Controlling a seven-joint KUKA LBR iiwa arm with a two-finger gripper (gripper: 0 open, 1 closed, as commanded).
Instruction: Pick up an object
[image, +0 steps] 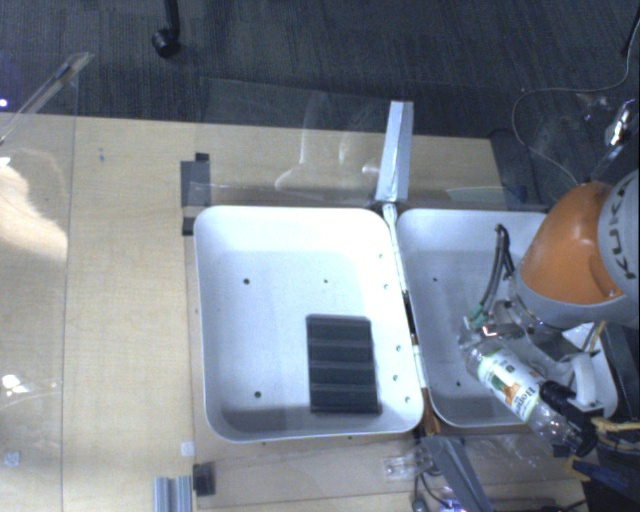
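A: The gripper (487, 330) sits low in the right bin (440, 300), under the arm's orange band (565, 250). Whether it is wide, narrow or gripping something, I cannot tell; the wrist hides that part.

B: And the bottle?

A: A clear plastic bottle (520, 390) with a white and green label lies on its side near the front edge of the right bin, just beside the gripper and slanting toward the near right corner. Its dark cap end points away from the gripper.

B: Is it touching the gripper?

A: The bottle's near end looks very close to it, but I cannot tell contact.

B: Anything else?

A: A black ribbed block (342, 364) lies flat in the left bin (230, 300), toward its front right, well apart from the arm.
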